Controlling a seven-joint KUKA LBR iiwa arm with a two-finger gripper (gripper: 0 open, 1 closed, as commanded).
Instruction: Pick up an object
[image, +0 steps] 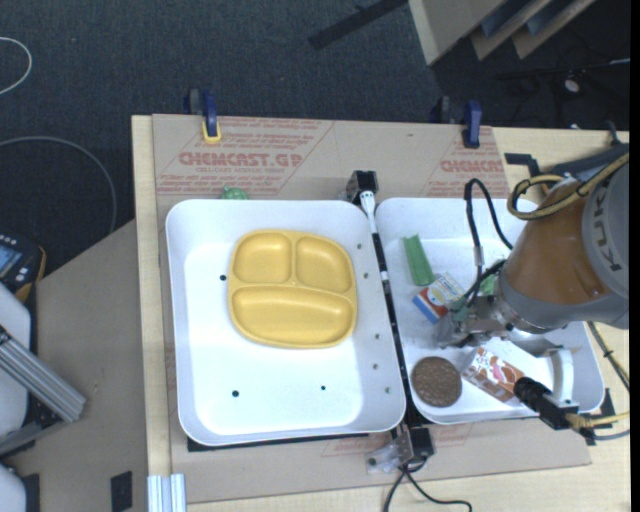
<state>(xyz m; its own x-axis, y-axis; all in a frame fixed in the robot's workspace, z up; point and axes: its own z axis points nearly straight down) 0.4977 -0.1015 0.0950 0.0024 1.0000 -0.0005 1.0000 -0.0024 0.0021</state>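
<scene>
In the right white bin (590, 345), the pincer (468, 322), its opening impossible to judge, hovers beside a small red-and-white packet (438, 296) at its ten o'clock: likely light, crinkly and slippery, best pinched across its narrow edges.

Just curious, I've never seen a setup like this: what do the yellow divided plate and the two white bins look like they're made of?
The yellow divided plate looks like moulded plastic: uniform colour, rounded compartments, soft sheen. The white bins also look like plastic, smooth and faintly glossy with rounded corners, though enamelled metal can't be excluded.
</scene>
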